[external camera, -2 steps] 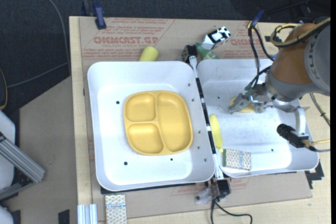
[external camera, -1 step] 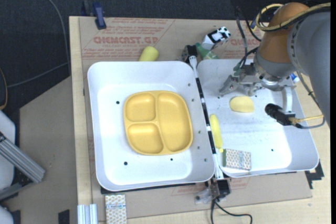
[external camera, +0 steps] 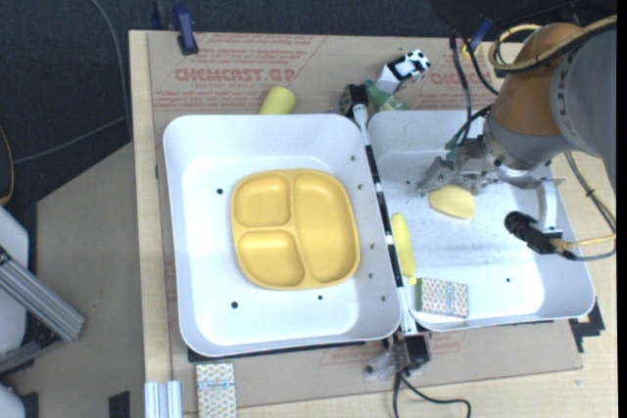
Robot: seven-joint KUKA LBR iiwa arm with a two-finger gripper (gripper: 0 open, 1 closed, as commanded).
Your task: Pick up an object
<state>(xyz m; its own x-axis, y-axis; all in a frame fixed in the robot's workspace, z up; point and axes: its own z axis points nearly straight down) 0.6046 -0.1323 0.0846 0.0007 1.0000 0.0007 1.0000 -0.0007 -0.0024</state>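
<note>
While the packet [external camera: 443, 298] sat at the front edge of the right bin [external camera: 549, 289], closest to the camera, it was well apart from the action further back. Just left of it, a yellow banana-like stick [external camera: 402, 246] lay along the divider between the 2 bins, long axis running front to back. The left bin [external camera: 196, 240] held a yellow divided plate [external camera: 294, 228] in its middle, pretty much out of play.

Further in, the pale yellow lump [external camera: 452, 202] sat in the right bin's middle, and the gripper [external camera: 460, 176] hung right at its far side, touching or nearly so. Honestly couldn't tell from that angle whether the fingers were spread or closed, or whether they had it. The lump lay toward the camera from the tool, long axis roughly left to right.

My guess: plenty of bare bin floor to the right and front, so room to move wasn't the issue. Beyond the bins, a yellow cylinder [external camera: 278, 100] rested on the bench.
</note>
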